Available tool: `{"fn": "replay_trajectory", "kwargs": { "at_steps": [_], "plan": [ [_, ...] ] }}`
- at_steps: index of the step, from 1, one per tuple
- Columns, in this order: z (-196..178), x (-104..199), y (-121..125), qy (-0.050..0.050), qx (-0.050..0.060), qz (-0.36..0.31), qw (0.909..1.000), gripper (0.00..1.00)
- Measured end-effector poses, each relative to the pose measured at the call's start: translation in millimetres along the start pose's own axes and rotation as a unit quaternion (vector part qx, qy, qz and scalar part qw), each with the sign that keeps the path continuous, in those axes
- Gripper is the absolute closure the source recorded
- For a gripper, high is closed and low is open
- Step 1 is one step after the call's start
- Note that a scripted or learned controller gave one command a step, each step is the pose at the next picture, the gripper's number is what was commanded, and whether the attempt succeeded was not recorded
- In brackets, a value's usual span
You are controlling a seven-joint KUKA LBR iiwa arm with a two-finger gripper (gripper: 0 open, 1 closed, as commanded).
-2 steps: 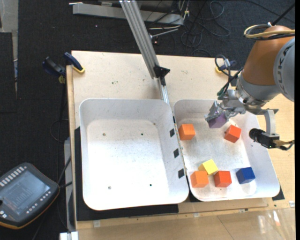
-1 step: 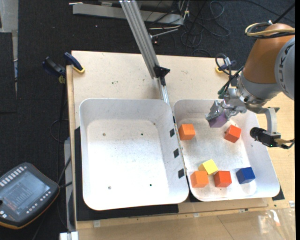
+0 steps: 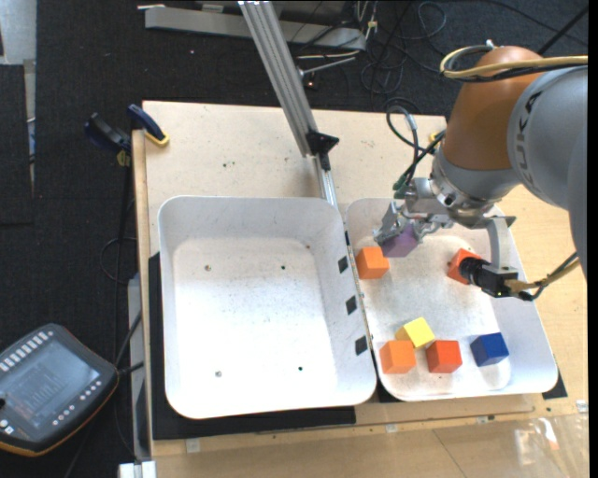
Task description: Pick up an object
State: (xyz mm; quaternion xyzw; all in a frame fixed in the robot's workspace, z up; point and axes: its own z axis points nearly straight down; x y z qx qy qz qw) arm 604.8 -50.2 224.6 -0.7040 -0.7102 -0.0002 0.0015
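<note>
Loose blocks (image 3: 421, 347) are sitting at 6 o'clock in the right bin (image 3: 523, 378) while the gripper (image 3: 404, 233) is clamping a purple block (image 3: 402, 245) at 11 o'clock, apparently lifting it.

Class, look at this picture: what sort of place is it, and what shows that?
Probably a robotics lab or test bench: a robot arm over two white bins, coloured blocks for grasping, and a teach pendant with loose cables on the floor.

Arm (image 3: 551, 121): bulky rounded grey casing, broad orange band (image 3: 481, 103) above wrist. Yellow and black cables loop over band and down wrist side. Gripper (image 3: 400, 233): metallic grey, blocky, angular brackets.
</note>
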Motion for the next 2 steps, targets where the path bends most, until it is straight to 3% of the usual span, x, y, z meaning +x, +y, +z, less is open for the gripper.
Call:
{"fn": "replay_trajectory", "kwargs": {
  "at_steps": [1, 2],
  "plan": [
    [9.3, 53.6, 3.4, 0.0, 0.0, 0.0, 1.0, 1.0],
    [-5.2, 109.0, 9.1, 0.0, -0.002, 0.0, 1.0, 1.0]
  ]
}}
